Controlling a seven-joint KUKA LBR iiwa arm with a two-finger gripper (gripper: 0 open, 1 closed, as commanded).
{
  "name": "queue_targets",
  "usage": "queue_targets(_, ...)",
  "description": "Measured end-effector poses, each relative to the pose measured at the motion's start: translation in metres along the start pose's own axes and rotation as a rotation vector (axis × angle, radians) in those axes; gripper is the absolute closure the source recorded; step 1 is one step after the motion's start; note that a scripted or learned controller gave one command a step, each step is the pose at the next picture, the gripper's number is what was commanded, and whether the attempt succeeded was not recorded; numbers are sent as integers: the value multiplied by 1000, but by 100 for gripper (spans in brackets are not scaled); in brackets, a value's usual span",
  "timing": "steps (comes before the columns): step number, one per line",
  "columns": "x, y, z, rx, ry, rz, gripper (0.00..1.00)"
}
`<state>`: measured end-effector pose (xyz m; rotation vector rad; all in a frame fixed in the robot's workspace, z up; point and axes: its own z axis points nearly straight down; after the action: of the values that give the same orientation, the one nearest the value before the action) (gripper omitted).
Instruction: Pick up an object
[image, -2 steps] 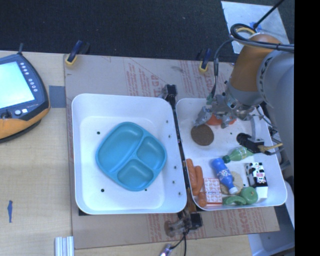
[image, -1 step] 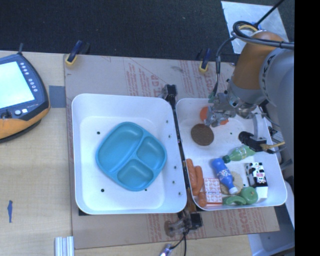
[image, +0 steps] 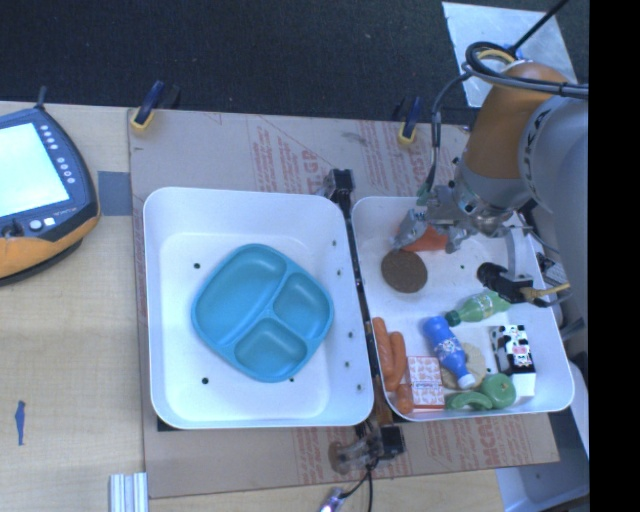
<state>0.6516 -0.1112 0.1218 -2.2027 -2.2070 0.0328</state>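
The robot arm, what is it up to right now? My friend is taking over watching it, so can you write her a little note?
Gripper: low in the far part of the right bin, right over a small orange object. I cannot tell whether it has hold of it.
Beside it: a brown round disc lies just in front.
Near end of the right bin: blue bottle, green bottle, green ring-shaped toy, orange sausages, a small carton.
Left bin: a blue divided plate.
Done: nothing visibly lifted yet.
Left: pick up one object and raise it out of the bin.
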Motion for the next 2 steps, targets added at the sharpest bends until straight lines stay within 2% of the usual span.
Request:
queue_targets(1,-1,0,-10,-6,-2,1,100)
queue_targets(2,-1,0,-10,-5,-2,1,0)
